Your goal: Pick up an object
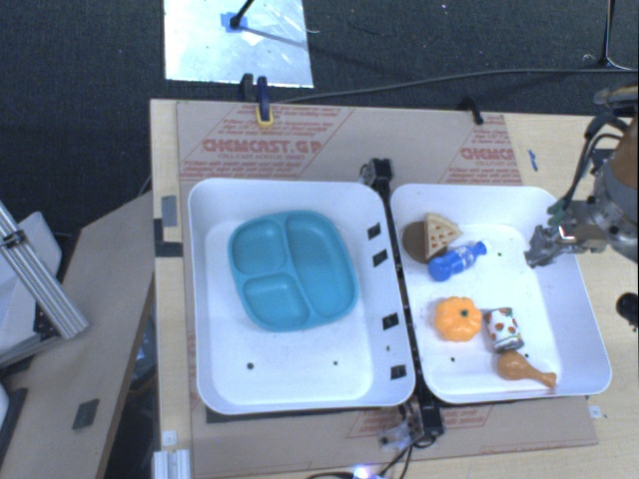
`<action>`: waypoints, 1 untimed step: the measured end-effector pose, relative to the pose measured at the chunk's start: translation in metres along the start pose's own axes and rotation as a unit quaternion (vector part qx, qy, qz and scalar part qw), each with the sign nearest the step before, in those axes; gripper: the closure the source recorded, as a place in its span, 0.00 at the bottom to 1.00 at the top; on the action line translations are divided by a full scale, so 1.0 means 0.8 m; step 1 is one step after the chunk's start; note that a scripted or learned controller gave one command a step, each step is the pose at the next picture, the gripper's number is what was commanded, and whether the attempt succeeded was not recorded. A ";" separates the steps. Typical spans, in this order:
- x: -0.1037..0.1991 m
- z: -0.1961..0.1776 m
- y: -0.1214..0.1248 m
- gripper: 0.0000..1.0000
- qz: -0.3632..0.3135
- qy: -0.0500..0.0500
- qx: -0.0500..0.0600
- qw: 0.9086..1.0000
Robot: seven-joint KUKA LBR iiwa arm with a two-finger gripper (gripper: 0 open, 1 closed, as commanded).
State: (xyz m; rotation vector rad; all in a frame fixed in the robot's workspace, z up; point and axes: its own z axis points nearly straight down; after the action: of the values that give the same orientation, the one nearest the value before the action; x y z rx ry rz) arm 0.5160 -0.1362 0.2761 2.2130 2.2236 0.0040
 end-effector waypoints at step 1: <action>0.065 -0.004 0.001 1.00 -0.002 0.001 0.001 1.000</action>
State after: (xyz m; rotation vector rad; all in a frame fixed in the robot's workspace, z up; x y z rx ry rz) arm 0.5170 -0.0839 0.2789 2.2099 2.2314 0.0040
